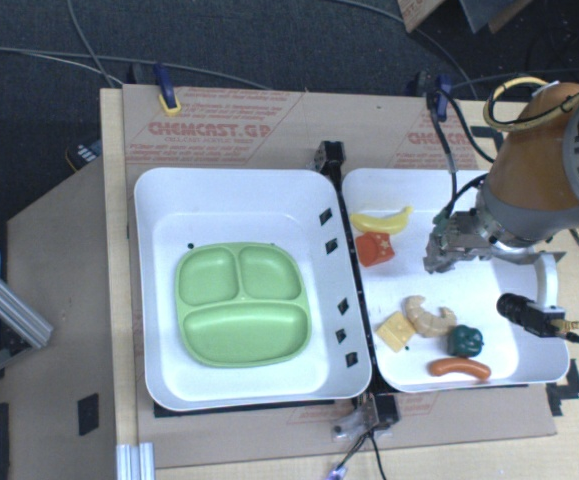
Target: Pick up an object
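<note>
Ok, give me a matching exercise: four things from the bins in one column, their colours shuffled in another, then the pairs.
Things:
1. divided tray
2. banana
3. sausage
4. broccoli piece

Colours:
A. dark green
B. yellow
C. light green
D. orange-red

Pairs: 1-C, 2-B, 3-D, 4-A

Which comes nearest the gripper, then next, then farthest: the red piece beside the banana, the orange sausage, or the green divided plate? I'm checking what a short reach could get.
Measured from the gripper in the camera view:
1. Red piece, just to its left in the right bin.
2. Orange sausage, at that bin's near edge.
3. Green divided plate, across in the left bin.
</note>
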`<state>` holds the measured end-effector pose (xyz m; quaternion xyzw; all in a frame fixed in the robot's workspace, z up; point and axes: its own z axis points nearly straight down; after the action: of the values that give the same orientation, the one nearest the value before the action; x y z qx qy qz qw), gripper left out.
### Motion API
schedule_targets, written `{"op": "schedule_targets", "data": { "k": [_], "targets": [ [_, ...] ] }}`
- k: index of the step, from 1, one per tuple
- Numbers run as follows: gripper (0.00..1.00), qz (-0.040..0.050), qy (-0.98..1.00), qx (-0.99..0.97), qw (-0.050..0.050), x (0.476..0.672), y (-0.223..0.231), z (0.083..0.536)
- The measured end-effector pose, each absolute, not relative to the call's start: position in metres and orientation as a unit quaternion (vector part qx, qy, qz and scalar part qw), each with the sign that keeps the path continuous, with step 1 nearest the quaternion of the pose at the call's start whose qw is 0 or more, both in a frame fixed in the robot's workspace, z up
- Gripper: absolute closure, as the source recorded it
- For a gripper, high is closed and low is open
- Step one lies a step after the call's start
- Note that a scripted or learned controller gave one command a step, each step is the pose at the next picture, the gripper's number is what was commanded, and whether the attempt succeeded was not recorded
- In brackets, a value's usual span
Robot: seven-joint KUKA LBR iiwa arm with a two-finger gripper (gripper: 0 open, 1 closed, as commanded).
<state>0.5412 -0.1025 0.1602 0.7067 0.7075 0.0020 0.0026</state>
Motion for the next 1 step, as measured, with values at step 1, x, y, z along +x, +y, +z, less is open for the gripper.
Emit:
{"op": "schedule_targets", "data": {
  "k": [1],
  "targets": [
    [1.00, 0.0022, 0.708, 0.706, 0.003, 0.5430, -0.1025, 0.2143]
  ]
}}
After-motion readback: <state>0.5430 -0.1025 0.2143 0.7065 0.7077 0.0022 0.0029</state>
